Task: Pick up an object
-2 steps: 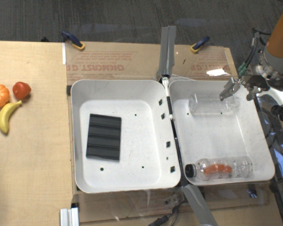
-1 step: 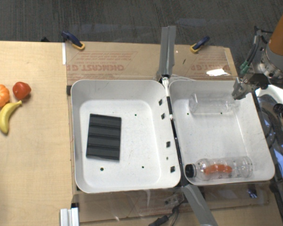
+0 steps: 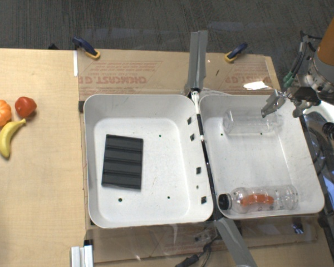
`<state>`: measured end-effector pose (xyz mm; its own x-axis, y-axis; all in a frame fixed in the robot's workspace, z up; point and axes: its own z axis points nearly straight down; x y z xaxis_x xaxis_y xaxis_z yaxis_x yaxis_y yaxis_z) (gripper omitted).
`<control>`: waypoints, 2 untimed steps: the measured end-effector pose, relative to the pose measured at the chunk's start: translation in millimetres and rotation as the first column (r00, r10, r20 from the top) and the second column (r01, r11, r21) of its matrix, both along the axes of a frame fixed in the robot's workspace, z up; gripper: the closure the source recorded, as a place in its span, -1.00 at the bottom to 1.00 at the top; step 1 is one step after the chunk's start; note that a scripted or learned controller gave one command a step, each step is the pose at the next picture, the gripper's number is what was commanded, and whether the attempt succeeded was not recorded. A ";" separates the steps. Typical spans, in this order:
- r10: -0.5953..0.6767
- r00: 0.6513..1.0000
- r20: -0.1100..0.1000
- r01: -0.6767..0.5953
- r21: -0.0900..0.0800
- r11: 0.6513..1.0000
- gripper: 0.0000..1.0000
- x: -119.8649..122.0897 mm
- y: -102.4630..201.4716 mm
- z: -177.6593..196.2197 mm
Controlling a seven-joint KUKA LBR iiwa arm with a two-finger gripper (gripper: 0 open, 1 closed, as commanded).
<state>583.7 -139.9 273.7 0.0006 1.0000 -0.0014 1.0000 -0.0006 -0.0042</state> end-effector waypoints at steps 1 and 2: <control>-0.332 0.943 -0.001 0.332 0.000 0.943 -1.00 49.0 43.4 -170.7; -0.335 0.942 0.000 0.335 0.007 0.942 -1.00 7.7 -17.3 -69.4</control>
